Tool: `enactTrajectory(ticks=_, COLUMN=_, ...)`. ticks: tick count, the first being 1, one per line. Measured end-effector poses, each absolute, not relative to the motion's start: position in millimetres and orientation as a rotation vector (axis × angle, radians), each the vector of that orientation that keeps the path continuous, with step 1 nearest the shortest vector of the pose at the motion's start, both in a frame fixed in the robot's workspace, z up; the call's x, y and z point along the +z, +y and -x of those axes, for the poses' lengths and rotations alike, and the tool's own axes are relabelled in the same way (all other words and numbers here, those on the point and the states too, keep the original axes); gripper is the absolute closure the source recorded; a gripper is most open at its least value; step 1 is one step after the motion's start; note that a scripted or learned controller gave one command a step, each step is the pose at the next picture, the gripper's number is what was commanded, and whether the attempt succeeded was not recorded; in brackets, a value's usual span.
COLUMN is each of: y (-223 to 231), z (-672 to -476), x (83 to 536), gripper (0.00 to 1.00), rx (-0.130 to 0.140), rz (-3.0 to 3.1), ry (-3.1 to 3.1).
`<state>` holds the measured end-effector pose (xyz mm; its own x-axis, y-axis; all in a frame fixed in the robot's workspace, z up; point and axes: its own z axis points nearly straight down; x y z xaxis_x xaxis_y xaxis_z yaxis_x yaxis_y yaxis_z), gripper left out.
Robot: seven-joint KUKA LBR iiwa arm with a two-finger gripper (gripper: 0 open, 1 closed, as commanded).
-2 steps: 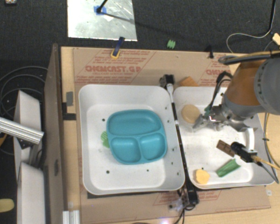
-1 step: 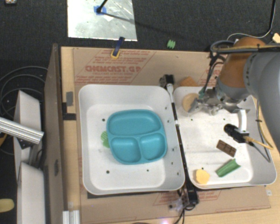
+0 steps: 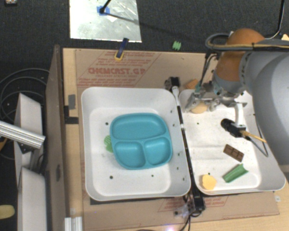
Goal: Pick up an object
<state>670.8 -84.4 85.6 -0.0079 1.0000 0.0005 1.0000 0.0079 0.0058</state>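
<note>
Gripper [image 3: 202, 100] hovering over tan lump [image 3: 198, 108] at right bin's [image 3: 207, 143] upper-left corner; jaw state unclear. Risk: lump sitting close against wall, gripper catching rim, lump slipping aside.

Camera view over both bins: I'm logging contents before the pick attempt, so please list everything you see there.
left bin: one, white, bench's left side.
divided tray: one, blue, centre of left bin.
green piece: one, green, at the tray's left edge, mostly hidden.
right bin: one, white, beside the left bin.
brown block: one, brown, right bin's near half.
green block: one, green, right bin, near the front wall.
yellow piece: one, yellow, right bin's front-left corner.
tan piece: one, tan, right bin's far-left corner, by the gripper.
cardboard sheet: one, brown, under both bins.
arm: one, grey with orange band, entering from the right.
gripper: one, metallic, over the right bin's far-left corner.
</note>
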Motion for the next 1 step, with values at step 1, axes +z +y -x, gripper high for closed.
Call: enactTrajectory(ticks=1, y=-87.3, z=-667.9, x=95.6, gripper=1.00, rx=-0.008, rz=-2.217, ry=2.233)
